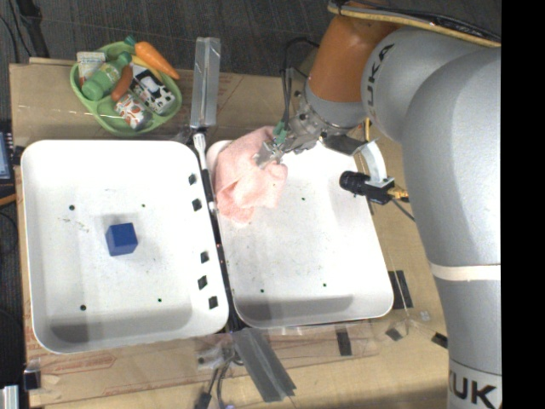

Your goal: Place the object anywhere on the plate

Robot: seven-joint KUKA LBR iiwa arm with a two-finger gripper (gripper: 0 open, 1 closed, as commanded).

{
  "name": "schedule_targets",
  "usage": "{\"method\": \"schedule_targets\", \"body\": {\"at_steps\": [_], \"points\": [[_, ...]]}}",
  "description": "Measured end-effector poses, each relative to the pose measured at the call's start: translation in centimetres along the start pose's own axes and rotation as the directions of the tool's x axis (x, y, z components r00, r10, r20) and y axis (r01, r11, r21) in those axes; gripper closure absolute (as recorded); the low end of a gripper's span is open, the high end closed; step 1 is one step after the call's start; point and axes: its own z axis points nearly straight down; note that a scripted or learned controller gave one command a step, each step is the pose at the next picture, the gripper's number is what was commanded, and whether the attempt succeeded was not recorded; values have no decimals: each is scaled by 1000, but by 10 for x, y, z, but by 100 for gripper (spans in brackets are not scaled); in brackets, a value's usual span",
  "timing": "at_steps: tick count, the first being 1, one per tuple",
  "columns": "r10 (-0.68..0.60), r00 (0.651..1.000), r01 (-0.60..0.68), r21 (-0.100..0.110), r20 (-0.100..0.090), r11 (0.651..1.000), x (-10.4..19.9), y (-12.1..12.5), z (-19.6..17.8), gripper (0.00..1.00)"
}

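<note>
Desk [51,79]: brown, carried both bins and a bowl.

Arm [451,143]: grey, orange-banded, leaned in from the right over the far edge of the right bin.

Right bin [306,262]: white, shallow; held the cloth in its far left corner. Risk judged: corner wall close enough to snag trailing fabric on a lift.

Left bin [111,313]: white; held the cube alone.

Pink cloth [247,181]: crumpled, bunched against the divider; taken, by judgement, as the task's object, given the hand upon it. Risks judged: only a thin fold caught, so slipped free mid-lift; hung limp and dragged; landed partly off the plate.

Green bowl [81,92]: on the desk beyond the left bin, full of toy food; well apart from the work.

Pale rim [215,152]: peeked out just beyond the cloth; possibly the plate, not confirmable. Risk judged: target covered by the very thing meant to go on it.

Hand [281,143]: touched the cloth's far right edge; open or closed not discernible, no grip confirmed.

Blue cube [122,238]: upright, mid-left bin, untouched. Risk judged: possibly the intended object instead.
</note>
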Motion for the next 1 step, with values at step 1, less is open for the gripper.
{"method": "schedule_targets", "body": {"at_steps": [1], "points": [[-3, 1000, 3, -6, 1, 1000, 0, 0, -44, 100]]}}
